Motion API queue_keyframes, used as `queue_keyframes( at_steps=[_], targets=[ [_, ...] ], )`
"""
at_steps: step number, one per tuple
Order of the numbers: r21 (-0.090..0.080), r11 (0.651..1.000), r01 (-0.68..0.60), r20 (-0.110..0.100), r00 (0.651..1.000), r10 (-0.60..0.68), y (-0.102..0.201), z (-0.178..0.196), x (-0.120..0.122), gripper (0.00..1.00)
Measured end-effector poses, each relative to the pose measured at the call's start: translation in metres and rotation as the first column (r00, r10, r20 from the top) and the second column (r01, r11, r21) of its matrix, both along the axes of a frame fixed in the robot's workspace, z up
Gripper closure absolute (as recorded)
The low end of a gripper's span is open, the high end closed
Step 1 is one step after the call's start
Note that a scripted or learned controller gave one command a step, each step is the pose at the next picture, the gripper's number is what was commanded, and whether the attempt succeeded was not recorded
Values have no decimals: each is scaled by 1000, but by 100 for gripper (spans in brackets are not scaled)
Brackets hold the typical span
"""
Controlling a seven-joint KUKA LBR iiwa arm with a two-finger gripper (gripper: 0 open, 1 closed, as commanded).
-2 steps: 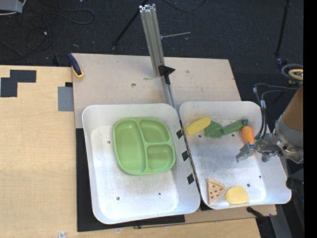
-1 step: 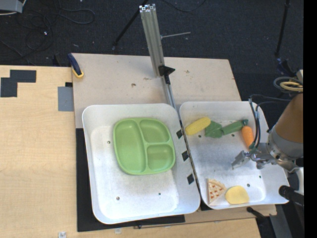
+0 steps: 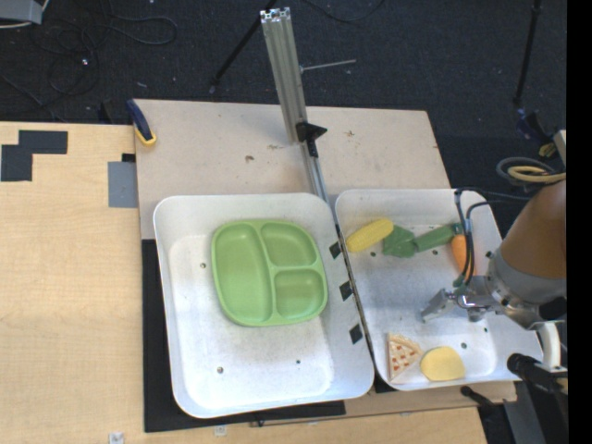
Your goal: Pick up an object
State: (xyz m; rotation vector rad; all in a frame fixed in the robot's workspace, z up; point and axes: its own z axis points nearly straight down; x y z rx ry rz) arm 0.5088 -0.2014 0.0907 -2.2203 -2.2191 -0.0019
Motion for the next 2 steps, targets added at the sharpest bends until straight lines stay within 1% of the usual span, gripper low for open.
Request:
queue_keyframes(
  at_steps=[1,2],
  targets=[
    [1,1000,2,6,1000,-2,0,12,2,100],
    [-4,1000,-1,4,1000,1,-6,74,0,100]
  ],
)
